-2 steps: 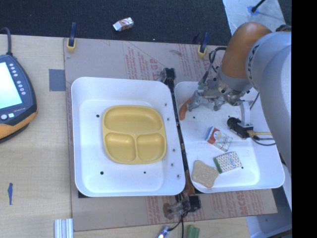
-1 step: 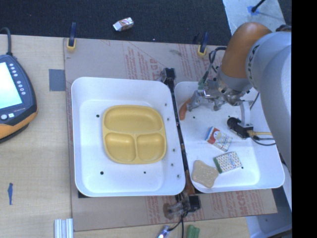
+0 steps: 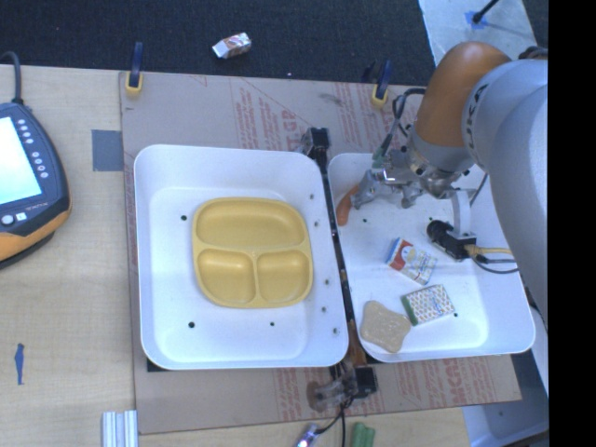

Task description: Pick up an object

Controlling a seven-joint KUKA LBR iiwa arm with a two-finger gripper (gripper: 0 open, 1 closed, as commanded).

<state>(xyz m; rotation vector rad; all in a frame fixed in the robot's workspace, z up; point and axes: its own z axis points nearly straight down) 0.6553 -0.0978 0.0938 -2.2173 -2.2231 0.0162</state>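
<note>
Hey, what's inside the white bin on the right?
A small carton, a green patterned packet, a tan sponge-like piece and an orange object by the left wall. The arm covers the far corner of the bin, hiding anything there.

The grey arm (image 3: 510,142) reaches in from the right, gripper (image 3: 389,192) pointing down.

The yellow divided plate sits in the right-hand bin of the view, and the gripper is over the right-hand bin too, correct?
Not quite. The camera view shows the yellow divided plate in the left-hand bin, not the right-hand one. The gripper is over the right-hand bin, as you said.
</note>
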